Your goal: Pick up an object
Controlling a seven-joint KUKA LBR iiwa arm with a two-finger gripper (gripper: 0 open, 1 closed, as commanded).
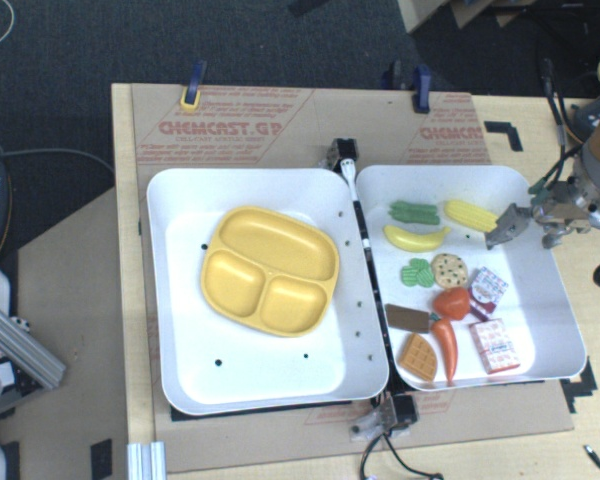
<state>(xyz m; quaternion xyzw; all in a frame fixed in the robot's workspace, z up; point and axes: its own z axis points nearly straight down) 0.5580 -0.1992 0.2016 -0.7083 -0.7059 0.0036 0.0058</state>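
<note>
You have two shallow white bins side by side on the tabletop (280,118), a pale board printed with red lettering. The left bin (175,268) is smooth, glossy plastic with rounded corners, and it carries a yellow divided plate (270,270), a rounded moulding with one long compartment and two smaller ones.

The right bin (560,308) holds your toy food. At its far end lie a bumpy green pickle-like piece (414,211), a ribbed yellow corn cob (470,214) and a smooth curved banana (415,236). Below them sit a knobbly green cluster (416,273) touching a round speckled cookie (448,268), then a glossy red tomato (452,302), a flat brown slab (409,318), a grid-textured waffle wedge (418,357) and a tapered orange carrot (447,348). Two flat printed packets (488,286) (494,347) lie on the bin's right side.

The gripper (504,230) comes in from the right, a grey metal piece hanging just past the corn cob's right end, over the bin's far right part. You cannot tell how far it is open, and nothing is visibly held in it.
</note>
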